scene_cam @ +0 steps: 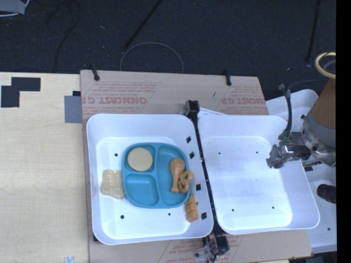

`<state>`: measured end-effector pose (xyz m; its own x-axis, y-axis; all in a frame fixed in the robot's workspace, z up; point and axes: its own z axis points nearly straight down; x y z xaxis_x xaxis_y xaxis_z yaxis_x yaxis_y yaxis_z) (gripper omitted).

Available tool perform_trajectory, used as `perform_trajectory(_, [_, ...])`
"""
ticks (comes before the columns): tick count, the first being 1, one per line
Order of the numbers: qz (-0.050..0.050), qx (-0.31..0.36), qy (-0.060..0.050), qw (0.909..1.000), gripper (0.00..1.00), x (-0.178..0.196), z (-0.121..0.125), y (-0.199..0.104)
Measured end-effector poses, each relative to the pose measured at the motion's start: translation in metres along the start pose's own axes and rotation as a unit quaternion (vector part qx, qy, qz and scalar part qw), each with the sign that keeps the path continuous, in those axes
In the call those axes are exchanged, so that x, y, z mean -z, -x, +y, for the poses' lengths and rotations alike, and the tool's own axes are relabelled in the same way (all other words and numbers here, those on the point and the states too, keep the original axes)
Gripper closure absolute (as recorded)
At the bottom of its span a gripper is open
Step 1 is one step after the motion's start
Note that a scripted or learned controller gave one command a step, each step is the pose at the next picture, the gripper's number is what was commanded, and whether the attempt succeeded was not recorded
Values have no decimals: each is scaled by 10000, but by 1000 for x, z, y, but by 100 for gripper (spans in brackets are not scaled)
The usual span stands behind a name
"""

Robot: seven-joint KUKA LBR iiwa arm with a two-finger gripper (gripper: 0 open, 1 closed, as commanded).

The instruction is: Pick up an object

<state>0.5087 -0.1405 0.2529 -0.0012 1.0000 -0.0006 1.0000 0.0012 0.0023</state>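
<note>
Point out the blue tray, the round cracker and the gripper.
Blue tray (143,193), camera view, floor of its lower compartment.
Round cracker (139,159), camera view, its centre.
Gripper (276,160), camera view, fingertip end.

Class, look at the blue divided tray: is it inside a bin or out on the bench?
Inside: the blue divided tray lies flat in the left bin.

A bright blue divided tray (148,186) carries a tan round biscuit (139,159) and golden-brown pretzels (180,175) inside the white left bin (104,130); the right bin (247,147) is white.
</note>
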Motion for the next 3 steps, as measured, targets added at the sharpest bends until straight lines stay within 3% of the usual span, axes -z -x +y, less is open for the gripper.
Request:
perform_trajectory(1, [11, 16, -22, 10000, 100, -2, 11, -54])
perform_trajectory(3, [13, 15, -42, 10000, 100, -29, 9, -164])
